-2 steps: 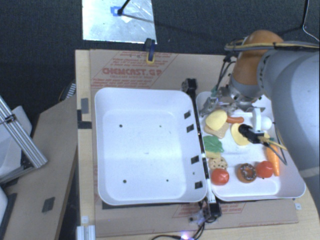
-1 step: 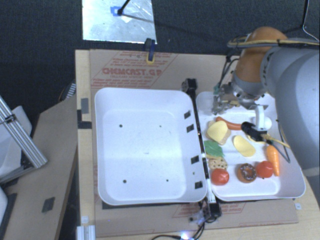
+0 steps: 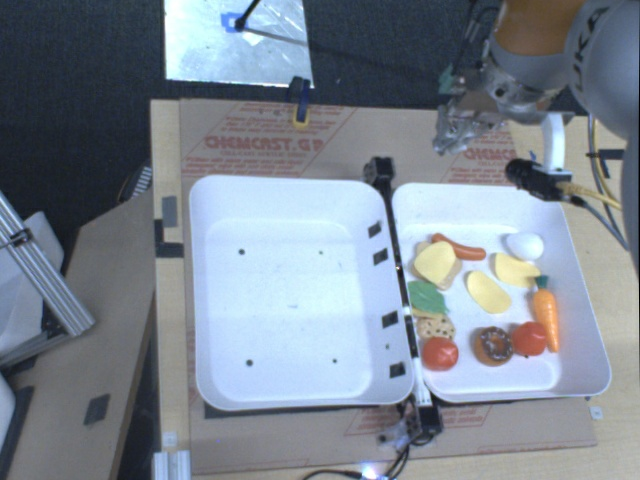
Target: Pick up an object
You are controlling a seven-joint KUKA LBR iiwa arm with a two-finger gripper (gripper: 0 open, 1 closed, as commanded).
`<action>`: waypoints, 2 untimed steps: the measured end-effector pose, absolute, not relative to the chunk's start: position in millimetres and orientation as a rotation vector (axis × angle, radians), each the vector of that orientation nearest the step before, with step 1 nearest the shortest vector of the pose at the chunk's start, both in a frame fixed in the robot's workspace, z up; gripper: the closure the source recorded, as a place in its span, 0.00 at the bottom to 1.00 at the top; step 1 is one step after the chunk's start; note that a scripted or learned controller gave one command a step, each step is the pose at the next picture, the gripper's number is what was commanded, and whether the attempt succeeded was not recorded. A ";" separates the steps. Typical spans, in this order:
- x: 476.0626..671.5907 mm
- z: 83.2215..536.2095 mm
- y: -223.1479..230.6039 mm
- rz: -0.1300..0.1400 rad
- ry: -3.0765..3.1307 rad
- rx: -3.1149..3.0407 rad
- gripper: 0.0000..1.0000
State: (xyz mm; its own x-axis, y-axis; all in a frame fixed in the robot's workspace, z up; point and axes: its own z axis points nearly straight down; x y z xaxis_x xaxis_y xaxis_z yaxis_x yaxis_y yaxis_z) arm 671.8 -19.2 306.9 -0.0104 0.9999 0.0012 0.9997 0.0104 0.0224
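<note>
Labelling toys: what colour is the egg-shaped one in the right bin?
White. The egg sits near the right bin's back edge, clearest in the camera view.

Foil sheet [image 3: 238,26] behind bench, clamp [image 3: 299,101] (yellow-blue) nr cardboard edge.

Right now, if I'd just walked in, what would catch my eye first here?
Probably the cluster of bright toy food in the right bin: a carrot, a tomato, a chocolate doughnut and a white egg. Next, the grey arm with its orange band, its gripper hanging above the bench behind that bin. The left bin is plain white beside them.
</note>
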 end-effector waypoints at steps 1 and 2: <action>669.4 379.2 59.1 0.017 2.232 2.203 1.00; 655.5 493.1 46.3 0.020 2.220 2.208 1.00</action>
